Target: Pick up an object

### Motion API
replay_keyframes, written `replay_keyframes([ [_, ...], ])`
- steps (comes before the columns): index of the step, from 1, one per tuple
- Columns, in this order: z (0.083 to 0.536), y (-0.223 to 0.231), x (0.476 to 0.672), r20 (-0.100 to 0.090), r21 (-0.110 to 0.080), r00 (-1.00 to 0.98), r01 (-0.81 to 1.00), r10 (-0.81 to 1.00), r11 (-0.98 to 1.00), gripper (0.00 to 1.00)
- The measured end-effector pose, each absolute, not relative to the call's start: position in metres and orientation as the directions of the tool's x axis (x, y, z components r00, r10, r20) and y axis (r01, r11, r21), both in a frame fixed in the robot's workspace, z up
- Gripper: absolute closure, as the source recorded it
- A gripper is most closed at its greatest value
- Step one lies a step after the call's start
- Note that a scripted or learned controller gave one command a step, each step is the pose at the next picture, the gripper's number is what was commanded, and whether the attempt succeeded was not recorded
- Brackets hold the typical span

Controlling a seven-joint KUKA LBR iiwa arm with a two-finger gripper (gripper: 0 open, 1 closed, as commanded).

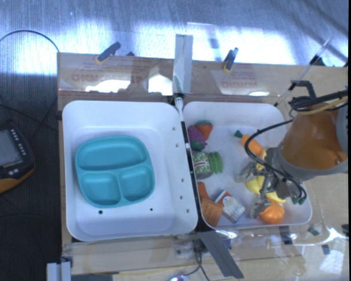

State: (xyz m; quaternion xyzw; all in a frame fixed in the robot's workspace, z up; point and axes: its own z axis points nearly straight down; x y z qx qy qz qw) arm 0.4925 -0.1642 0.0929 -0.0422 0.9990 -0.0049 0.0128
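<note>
One claw (268,193) hangs over the right bin (222,119), fingers' state impossible to tell; beneath it a yellow banana (255,184), long axis unclear; orange fruit (272,213) just below.

Tray (113,170) in left bin (82,218)

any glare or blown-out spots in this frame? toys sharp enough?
Camera view: bright glare washes out the cardboard panel behind the left bin and streaks the floor; toys in the right bin look soft; the hand sits among the toys, its detail unclear.
</note>
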Motion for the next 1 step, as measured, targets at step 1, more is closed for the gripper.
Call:
replay_keyframes([
  [1,0.1034,-0.1632,0.4936,-0.025,-0.013,-0.996,-0.085,-0.086,0.996,1.0],
])
